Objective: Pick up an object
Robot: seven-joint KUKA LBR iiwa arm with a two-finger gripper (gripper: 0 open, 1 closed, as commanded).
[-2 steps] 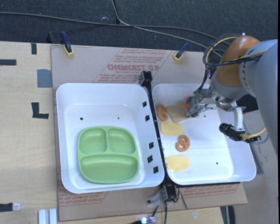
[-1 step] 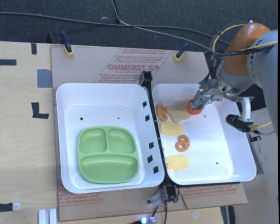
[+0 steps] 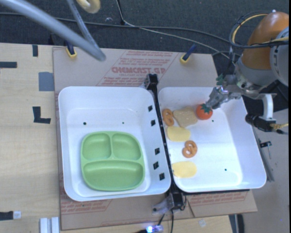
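White plastic bins sit side by side on a cardboard sheet [image 3: 136,67] printed with red lettering, laid over a wood-grain bench [image 3: 19,144].

Left bin [image 3: 68,101]: holds one green divided plate [image 3: 112,160], three compartments, lying flat toward the near side of the bin.

Right bin [image 3: 233,144]: holds the loose objects, clustered along its left side and far end.
- Red tomato [image 3: 204,111] with a green top, at the far end, just beside the gripper tip.
- Tan bread-like slice [image 3: 185,117], directly left of the tomato, touching or nearly touching it.
- Orange pretzel-shaped piece [image 3: 168,117], left of the slice, close to the divider.
- Pale yellow flat piece [image 3: 178,133], just nearer than the slice.
- Second orange pretzel-shaped piece [image 3: 189,149], near the middle of the bin's left half.
- Second pale yellow flat piece [image 3: 184,169], nearest the front edge.

Arm: enters from the right, orange band above the wrist at the upper right. Gripper [image 3: 214,101] is angled down and leftward over the far end of the right bin, its tip right at the upper right side of the tomato. Cannot tell how wide the pincer stands, nor whether it has hold of anything; the tip is small and blurred against the tomato. The tomato appears to rest on the bin floor.

Black clips line the divider [image 3: 157,140] between the bins. Cables [image 3: 174,33] cross the dark floor beyond the bench.
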